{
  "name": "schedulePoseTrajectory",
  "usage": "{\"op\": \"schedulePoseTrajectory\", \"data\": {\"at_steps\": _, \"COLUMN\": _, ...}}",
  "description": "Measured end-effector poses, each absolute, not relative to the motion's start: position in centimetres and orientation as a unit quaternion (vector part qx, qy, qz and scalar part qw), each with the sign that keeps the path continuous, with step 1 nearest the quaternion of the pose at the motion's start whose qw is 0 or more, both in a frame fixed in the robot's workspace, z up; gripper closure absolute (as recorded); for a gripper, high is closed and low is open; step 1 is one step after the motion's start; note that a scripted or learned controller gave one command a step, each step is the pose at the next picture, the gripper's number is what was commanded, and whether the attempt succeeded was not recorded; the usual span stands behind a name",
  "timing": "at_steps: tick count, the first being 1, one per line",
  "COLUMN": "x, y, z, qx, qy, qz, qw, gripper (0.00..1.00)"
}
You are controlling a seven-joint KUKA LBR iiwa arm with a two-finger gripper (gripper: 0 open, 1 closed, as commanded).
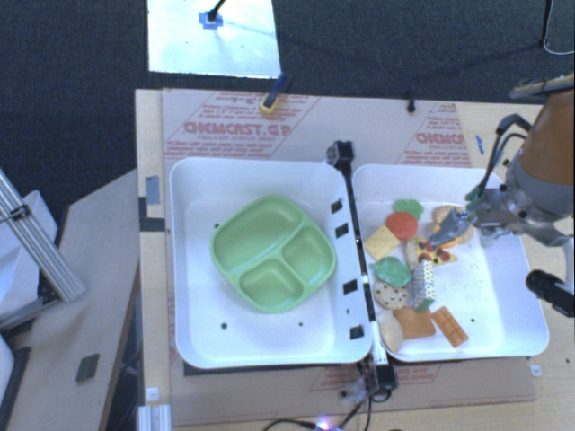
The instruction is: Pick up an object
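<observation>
From the one camera above the bench we see two white bins side by side. The left bin [193, 330] holds a green tray [272, 252] with three compartments, lying a little turned.

The right bin [512, 317] holds a heap of small toy foods in its left half. We make out a red piece with a green top [403, 221], a yellow wedge [381, 241] just left of it, a green leaf [392, 271] below that, a cookie [390, 294] with dark chips under the leaf, a grey ridged piece [423, 283] beside the leaf, a tan piece [414, 322] lower down, and an orange block [449, 326] at its right. The pieces touch or overlap one another; the block lies a little apart at the lower right.

The arm [548, 164] comes in from the right, its orange band above the wrist. The gripper [452, 228] is low over the upper middle of the right bin, its tip among the items there. An orange and yellow piece [440, 248] lies right at the tip, touching or nearly so. We cannot tell whether the tool is spread or clenched, nor whether anything is in its grasp: the tip is too small and too mixed with the toys around it.
</observation>
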State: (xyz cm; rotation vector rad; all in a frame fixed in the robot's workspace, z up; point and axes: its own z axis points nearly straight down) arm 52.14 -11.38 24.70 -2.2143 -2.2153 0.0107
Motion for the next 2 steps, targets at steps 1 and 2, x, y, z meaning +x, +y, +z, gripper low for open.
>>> {"op": "schedulePoseTrajectory", "data": {"at_steps": 1, "x": 52.4, "y": -11.4, "z": 25.3, "qx": -0.706, "qy": -0.708, "qz": -0.0006, "qw": 0.0, "gripper": 0.0}}
{"op": "schedulePoseTrajectory", "data": {"at_steps": 2, "x": 52.5, "y": -11.3, "z": 21.2, "qx": -0.707, "qy": -0.708, "qz": 0.0002, "qw": 0.001, "gripper": 0.0}}
